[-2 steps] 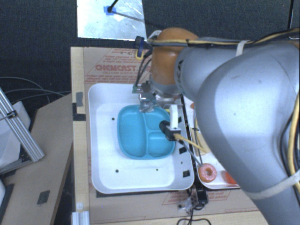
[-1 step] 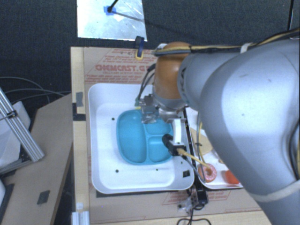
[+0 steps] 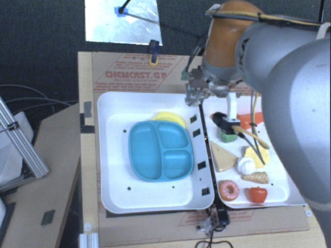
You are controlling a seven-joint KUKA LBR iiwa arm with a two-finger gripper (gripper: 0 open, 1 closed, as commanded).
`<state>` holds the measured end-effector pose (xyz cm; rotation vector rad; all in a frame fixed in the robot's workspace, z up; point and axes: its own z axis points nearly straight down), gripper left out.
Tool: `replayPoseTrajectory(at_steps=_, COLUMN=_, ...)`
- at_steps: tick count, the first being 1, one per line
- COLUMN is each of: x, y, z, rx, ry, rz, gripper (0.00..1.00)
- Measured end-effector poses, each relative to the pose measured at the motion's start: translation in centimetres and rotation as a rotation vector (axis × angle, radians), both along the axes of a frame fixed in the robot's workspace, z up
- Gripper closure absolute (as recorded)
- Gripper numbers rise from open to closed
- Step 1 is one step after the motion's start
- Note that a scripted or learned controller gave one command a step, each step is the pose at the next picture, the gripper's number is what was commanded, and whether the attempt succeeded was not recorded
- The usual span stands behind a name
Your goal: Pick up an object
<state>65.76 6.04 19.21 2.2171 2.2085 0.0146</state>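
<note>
My gripper (image 3: pixel 195 95) hangs over the far end of the divider between the two bins, at the top edge of the left bin (image 3: pixel 111 154). Nothing shows held in it. The right bin (image 3: pixel 282 192) holds several toy foods: an orange piece (image 3: pixel 250 119), a green piece (image 3: pixel 228 136), a tan wedge (image 3: pixel 223 157), a yellow piece (image 3: pixel 257 154), a white piece (image 3: pixel 246 165), a beige cone-like piece (image 3: pixel 255 177), a pink donut (image 3: pixel 228 189) and a red tomato (image 3: pixel 257 194). The arm covers the right bin's far right part.
In the left bin lies a blue divided plate (image 3: pixel 159 150) with a yellow round thing (image 3: pixel 170 118) half hidden behind its far edge. A brown cardboard sheet (image 3: pixel 134 74) lies under the bins. A metal frame (image 3: pixel 18 138) stands at the left.
</note>
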Motion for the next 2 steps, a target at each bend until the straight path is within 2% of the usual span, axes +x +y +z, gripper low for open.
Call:
replayPoseTrajectory(at_steps=1, x=-9.0, y=0.5, z=-0.1, rx=0.003, ry=0.021, rz=0.003, gripper=1.00)
replayPoseTrajectory(at_steps=2, x=-17.4, y=-2.1, z=1.3, rx=0.002, ry=0.019, rz=0.001, gripper=1.00)
